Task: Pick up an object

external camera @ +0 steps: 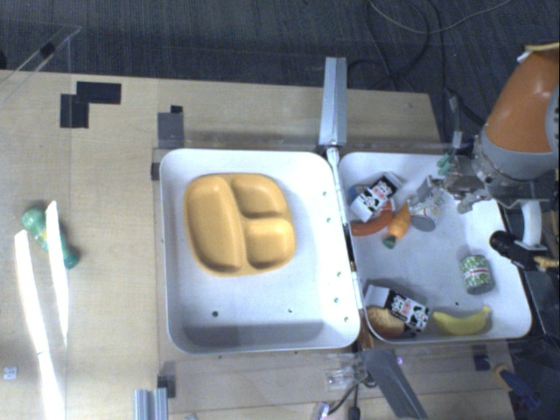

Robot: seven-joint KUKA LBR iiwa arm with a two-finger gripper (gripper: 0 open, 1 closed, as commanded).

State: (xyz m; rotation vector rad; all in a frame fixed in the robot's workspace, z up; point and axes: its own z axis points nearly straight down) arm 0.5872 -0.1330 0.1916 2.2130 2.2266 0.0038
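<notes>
The hand [430, 201] hangs low over the upper middle of the right bin [512, 261], a tangle of grey metal under the orange-banded wrist; whether it is open or closed I cannot tell, and nothing can be seen held in it; just beside it, toward the divider, lies a small orange carrot [398, 223], which looks the likeliest thing to take; it seems a light, stiff plastic toy, smooth and tapered, so apt to squirt out of a pinch near the thin end; better, I judge, to close across its thicker middle, square to its length; touching or nearly touching it lies a reddish sausage-shaped piece [371, 227], which may crowd a finger on that side; above sits a small black-and-white carton [373, 196], boxy and easy to grip by its flat sides; farther out stand a green can [477, 271], a banana [462, 321] by the near wall, and a second carton [408, 310] beside a bread-like piece [383, 319]; the left bin [179, 261] bears a yellow compartment tray [239, 222].
</notes>
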